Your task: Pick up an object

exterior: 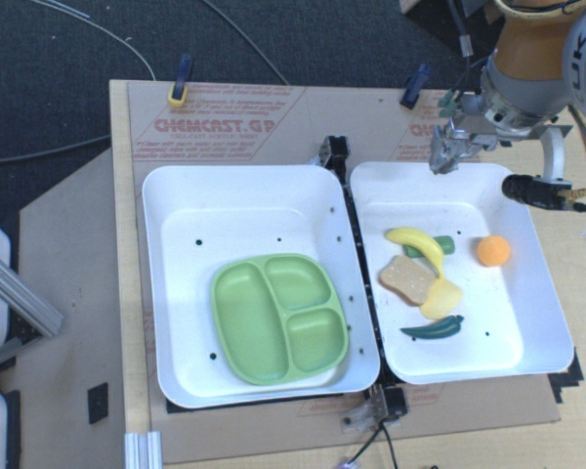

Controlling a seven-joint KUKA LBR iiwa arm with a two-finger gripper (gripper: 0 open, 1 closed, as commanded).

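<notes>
The hand [449, 156] hangs over the far rim of the right bin [527, 355], near its back left corner, and it carries nothing. Its two fingers point down, but they are small and dark here, so I cannot tell if they stand apart or together.

The things to pick lie in the right bin, all well apart from the hand. An orange ball [492, 251] sits alone toward the right wall. A yellow banana [416, 243] lies in the middle with a small green piece [443, 245] touching its back side. A slice of bread [407, 279] lies just under the banana, a pale yellow lump [440, 298] touches the bread, and a dark green pepper [433, 328] lies nearest the front. The left bin [171, 262] holds a green divided plate [278, 316].

To do the approach well, I think the arm should choose a thing that stands free. The ball and the pepper have bare floor around them, so the fingers can go down on both sides. The banana, bread and lump crowd each other, and a finger may land on a neighbour. The ball can roll away, so the hand should come straight down, centred over it, before closing.
</notes>
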